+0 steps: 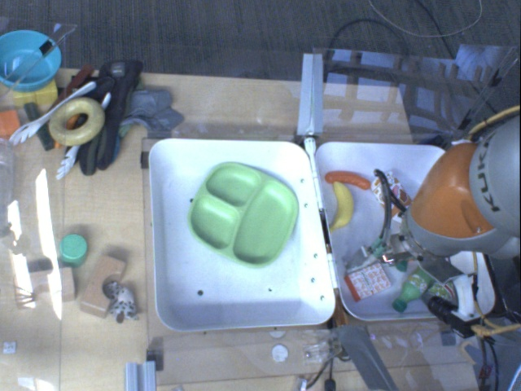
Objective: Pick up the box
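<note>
Left bin (pixel 171 218): green divided plate (pixel 243 213), centred. Right bin (pixel 358 157), upper left: banana (pixel 343 206) beside an orange sausage-like piece (pixel 352 178), possibly a carrot. Green bottle (pixel 413 291) lower right. Frame's upper left: blue bowl (pixel 28 55), yellow ring (pixel 76 120).

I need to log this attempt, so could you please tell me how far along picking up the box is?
Done: the arm is down inside the right bin. In hand: its gripper hangs just above the small red-patterned box. Left: the box lies on the bin floor, so grasp and lift remain.
</note>
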### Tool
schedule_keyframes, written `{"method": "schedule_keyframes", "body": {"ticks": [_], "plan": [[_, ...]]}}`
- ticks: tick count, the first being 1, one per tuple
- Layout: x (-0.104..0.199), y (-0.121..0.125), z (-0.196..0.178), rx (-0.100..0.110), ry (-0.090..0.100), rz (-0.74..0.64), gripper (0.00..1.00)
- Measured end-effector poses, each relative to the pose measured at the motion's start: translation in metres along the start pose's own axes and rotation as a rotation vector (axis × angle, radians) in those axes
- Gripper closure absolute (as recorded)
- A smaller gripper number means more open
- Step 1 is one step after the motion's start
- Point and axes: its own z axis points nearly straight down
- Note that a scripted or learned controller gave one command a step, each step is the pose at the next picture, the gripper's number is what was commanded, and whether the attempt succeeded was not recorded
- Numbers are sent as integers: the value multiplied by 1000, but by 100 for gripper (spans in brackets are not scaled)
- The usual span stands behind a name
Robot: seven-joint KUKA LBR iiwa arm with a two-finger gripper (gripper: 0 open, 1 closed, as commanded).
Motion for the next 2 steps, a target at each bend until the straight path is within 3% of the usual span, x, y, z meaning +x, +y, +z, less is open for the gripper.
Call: {"method": "schedule_keyframes", "body": {"ticks": [1,2], "plan": [[0,4,-13,-10,-4,-3,100],[-1,4,-13,-10,-4,-2,0]]}}
